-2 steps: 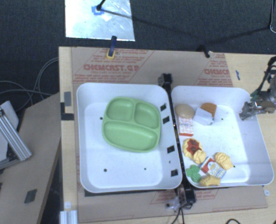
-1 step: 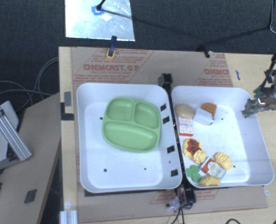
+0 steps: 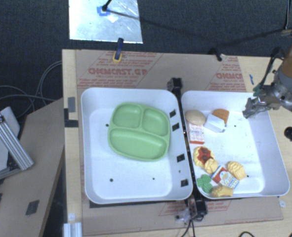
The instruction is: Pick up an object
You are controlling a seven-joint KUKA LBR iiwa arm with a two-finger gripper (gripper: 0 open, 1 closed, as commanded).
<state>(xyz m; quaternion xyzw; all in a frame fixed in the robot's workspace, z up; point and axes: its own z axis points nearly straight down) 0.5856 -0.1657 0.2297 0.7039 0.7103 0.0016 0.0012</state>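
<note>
Hovering tool [image 3: 248, 110] over rt bin [image 3: 272, 147], nothing gripped.

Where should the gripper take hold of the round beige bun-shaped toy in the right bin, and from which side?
Probably from straight above, closing across the middle of the round beige bun-shaped toy. Its domed shape offers curved sides for the gripper. The bin divider lies close on its left and a red-and-white packet sits just below it, so sideways approaches look crowded.
</note>
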